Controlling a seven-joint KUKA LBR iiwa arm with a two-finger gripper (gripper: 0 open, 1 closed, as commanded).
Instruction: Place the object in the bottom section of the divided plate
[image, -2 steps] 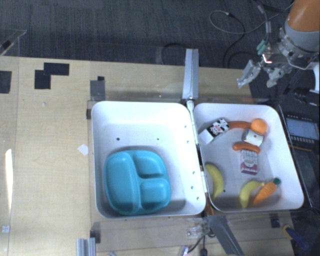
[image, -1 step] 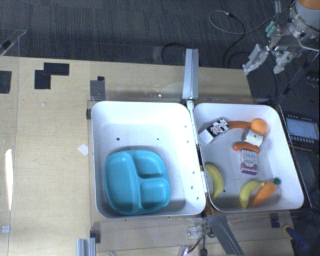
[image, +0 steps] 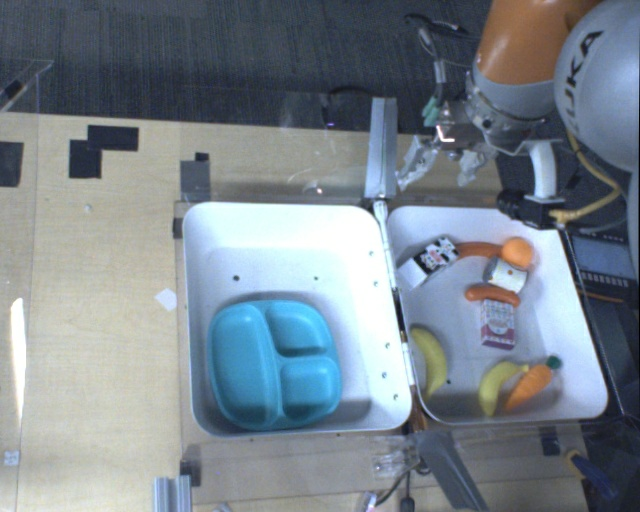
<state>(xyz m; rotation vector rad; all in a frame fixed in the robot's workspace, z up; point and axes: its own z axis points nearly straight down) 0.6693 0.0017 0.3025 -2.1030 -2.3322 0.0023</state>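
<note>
A blue divided plate (image: 270, 363) lies in the left bin (image: 220, 240), toward its front. Its sections hold nothing. My gripper (image: 440, 160) hangs above the back edge of the right bin (image: 575, 300), fingers spread apart and open, with nothing between them. In the right bin lie several play foods: a sausage (image: 493, 294), an orange (image: 517, 251), a small carton (image: 497, 322), a black-and-white item (image: 436, 256), two bananas (image: 430, 358) (image: 494, 384) and a carrot (image: 530, 384).
A metal divider post (image: 380, 150) rises between the bins at the back. The grey arm with its orange band (image: 525, 40) fills the upper right. Black marks (image: 100, 148) sit on the bench at left.
</note>
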